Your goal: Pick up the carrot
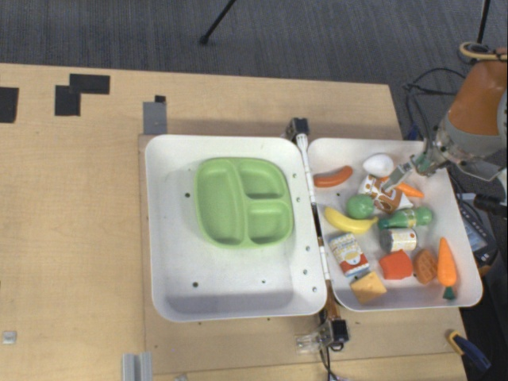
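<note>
Grey carpet lies behind a pale wooden bench (pixel 71 236) bearing 2 shallow white bins side by side.

Near row, right bin (pixel 468 296): 1 carrot (pixel 447 263), orange with a green stub, lying lengthwise against the right wall, free and untouched; 1 brown oval item (pixel 426 266) just beside it; 1 red block (pixel 397 265); 1 cheese wedge (pixel 368 287); 1 small printed carton (pixel 348 252), lettering too small to read.

Middle row: 1 banana (pixel 348 221); 1 green round item (pixel 359 205); 1 green can (pixel 405 219) and 1 white labelled can (pixel 402 240), no brand legible.

Far row: 1 sausage (pixel 332 177); 1 white egg-like item (pixel 379 164); 1 small orange piece (pixel 409 190).

Left bin (pixel 171 292): 1 green divided tray (pixel 242 202).

Arm: gripper (pixel 392 186) low over the far half of the right bin, among the clutter. Whether its fingers are spread or closed cannot be told from here, and nothing is visibly held.

Step, as judged: approach, with no grasp made on the carrot. Next move calls for travel toward the near right corner, fingers set across the carrot's narrow width, clear of the bin wall and the brown item.
</note>
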Robot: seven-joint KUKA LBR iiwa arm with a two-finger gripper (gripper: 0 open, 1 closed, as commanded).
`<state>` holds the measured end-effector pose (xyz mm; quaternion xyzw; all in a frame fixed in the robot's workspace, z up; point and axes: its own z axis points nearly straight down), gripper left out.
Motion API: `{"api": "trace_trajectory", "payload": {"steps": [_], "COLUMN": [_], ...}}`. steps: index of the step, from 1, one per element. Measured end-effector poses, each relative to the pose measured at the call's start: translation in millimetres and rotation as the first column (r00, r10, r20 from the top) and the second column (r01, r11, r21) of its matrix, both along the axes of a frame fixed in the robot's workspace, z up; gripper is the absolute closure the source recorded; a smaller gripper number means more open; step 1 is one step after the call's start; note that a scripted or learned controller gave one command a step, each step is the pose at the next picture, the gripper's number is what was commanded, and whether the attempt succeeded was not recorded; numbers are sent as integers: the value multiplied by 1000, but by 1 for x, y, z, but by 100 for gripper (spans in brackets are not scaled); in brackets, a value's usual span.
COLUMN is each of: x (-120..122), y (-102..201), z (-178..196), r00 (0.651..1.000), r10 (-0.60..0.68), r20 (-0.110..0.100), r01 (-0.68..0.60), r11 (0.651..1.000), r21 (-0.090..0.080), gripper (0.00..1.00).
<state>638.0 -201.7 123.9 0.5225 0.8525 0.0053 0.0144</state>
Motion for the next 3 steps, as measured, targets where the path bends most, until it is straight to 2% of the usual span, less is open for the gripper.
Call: {"api": "trace_trajectory", "payload": {"steps": [1, 2, 3], "x": [2, 5, 6], "y": [0, 7, 7], "z": [-18, -39, -28], "r00": [973, 898, 900], "r10": [-228, -440, -436], "r20": [-18, -28, -25], "r01": [229, 440, 436], "r11": [974, 898, 900], "r21": [5, 6, 7], "gripper": [0, 0, 100]}}
